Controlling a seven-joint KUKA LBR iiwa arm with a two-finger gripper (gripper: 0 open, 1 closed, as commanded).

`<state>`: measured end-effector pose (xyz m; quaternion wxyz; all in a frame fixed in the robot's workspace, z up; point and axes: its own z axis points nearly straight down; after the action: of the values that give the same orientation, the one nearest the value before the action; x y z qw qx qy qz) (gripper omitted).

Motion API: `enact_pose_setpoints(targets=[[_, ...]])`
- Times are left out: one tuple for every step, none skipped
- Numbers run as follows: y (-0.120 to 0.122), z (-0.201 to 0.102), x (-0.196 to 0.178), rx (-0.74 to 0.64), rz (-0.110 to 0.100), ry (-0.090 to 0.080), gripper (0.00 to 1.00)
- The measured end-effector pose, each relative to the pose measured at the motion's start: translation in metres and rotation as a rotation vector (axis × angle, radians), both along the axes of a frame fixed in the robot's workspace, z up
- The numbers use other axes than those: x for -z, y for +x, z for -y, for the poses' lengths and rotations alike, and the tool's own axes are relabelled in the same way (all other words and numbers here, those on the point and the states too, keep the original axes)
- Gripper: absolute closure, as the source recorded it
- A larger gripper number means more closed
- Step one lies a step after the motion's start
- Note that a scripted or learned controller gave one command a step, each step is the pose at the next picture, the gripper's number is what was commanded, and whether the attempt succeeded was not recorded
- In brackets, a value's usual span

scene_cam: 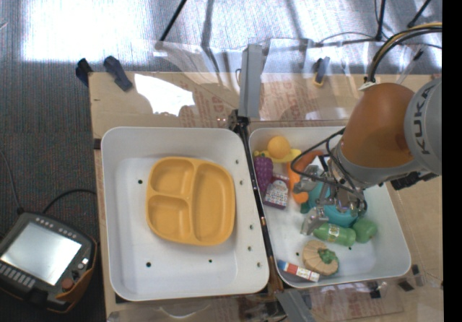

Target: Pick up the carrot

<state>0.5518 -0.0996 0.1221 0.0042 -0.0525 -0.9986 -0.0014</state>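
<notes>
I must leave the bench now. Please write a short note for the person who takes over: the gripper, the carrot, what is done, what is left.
Gripper: low over the right white bin, among the toys; its state cannot be judged from here.
Carrot: the orange toy carrot lies in the right bin, partly hidden under the arm, beside the yellow duck and the purple grapes.
Left white bin: holds the yellow divided plastic plate.
Done: the arm has reached the carrot's area.
Left: grasp and lift the carrot; no lift is visible.

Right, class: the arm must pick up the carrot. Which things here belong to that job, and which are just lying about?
Job:
carrot
gripper
right bin

Lying about:
yellow plate
left bin
grapes
yellow duck
green bottle
</notes>
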Motion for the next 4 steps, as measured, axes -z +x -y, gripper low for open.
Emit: enact_pose_setpoints(targets=[[0.001,-0.010,0.036,0.196,0.004,-0.003,0.00],[0.002,-0.011,0.026,0.190,0.005,-0.002,1.00],[0.002,-0.012,0.026,0.189,0.004,-0.002,0.00],[0.003,-0.013,0.016,0.185,0.005,-0.002,1.00]])
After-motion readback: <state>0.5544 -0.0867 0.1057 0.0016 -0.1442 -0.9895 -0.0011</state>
